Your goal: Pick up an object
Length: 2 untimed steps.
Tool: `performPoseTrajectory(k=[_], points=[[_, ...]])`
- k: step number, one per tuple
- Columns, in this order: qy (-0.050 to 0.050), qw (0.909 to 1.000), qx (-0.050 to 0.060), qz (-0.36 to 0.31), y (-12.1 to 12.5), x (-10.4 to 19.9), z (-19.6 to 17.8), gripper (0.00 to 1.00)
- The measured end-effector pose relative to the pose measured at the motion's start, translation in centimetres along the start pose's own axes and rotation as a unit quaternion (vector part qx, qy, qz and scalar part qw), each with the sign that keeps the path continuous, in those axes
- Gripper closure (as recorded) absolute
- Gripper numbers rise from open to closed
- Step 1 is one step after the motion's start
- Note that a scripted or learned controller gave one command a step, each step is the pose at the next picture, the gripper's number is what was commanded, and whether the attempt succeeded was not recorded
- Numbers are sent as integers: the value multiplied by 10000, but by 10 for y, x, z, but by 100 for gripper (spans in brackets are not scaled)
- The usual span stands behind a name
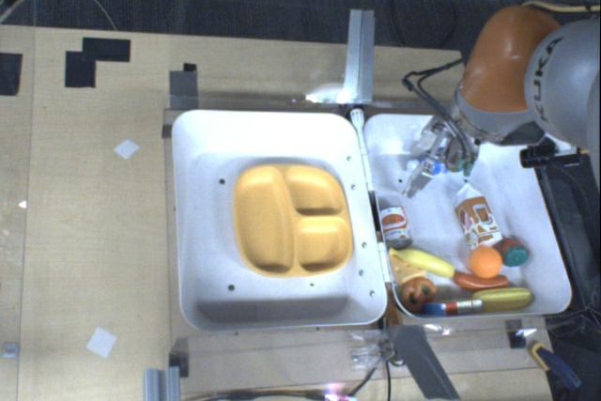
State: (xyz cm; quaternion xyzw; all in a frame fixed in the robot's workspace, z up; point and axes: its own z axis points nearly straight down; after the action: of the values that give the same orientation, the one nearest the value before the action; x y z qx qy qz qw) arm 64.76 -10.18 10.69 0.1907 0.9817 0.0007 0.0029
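Your gripper (pixel 434 157) hangs over the upper part of the right bin (pixel 554 244), nothing between its fingers; can't tell if they're spread or pressed together, too small and blurred. Pickable stuff sits crowded at the bin's near end: small can (pixel 395 225) by the left wall, carton (pixel 476 216), orange ball (pixel 485 262), banana (pixel 422 259), all near or touching. Go for the carton, it stands most apart with bare floor above it. Come straight down, stay off the walls. Left bin (pixel 197 202) holds a yellow tray (pixel 289 219); skip it.
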Motion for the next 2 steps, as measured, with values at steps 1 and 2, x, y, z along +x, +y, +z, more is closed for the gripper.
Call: performPoseTrajectory(k=[1, 2], points=[[-33, 9974, -2, 722, -55, -21, -36, 0], [3, 9946, 27, 1042, -4, -14, 18, 0]])
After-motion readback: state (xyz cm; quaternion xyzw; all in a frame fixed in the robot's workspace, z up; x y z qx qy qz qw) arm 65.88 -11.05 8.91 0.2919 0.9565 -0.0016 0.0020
